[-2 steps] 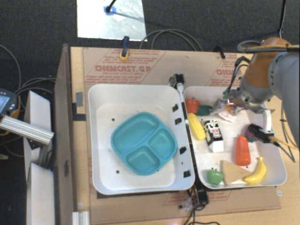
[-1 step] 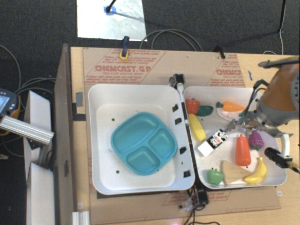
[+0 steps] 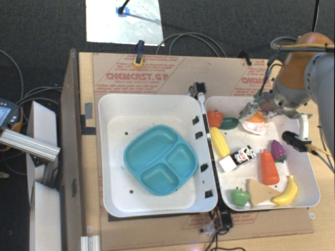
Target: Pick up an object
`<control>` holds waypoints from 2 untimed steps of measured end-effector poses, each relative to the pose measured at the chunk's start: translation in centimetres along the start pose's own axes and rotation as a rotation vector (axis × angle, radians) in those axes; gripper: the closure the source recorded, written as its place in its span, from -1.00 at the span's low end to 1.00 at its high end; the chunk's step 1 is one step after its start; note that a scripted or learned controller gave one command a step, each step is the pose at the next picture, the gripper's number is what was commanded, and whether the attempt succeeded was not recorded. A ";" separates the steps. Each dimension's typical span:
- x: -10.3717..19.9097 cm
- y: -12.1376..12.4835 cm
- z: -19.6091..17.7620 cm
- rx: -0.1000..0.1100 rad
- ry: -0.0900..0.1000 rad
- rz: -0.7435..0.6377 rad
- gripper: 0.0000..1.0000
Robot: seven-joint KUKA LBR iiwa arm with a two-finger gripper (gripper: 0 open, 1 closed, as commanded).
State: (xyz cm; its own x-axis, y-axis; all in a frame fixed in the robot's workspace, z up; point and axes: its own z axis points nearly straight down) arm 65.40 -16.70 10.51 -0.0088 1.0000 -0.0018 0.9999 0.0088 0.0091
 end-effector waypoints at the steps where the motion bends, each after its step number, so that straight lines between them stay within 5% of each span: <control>1: -1.6 1.0 1.7 0.031 0.013 0.006 -1.00; 2: -1.6 0.7 1.3 0.037 0.009 0.004 1.00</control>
State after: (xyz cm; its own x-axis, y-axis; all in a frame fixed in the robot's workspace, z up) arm 66.11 -18.34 9.27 -0.0050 1.0000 0.0071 0.9996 0.0052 -0.0279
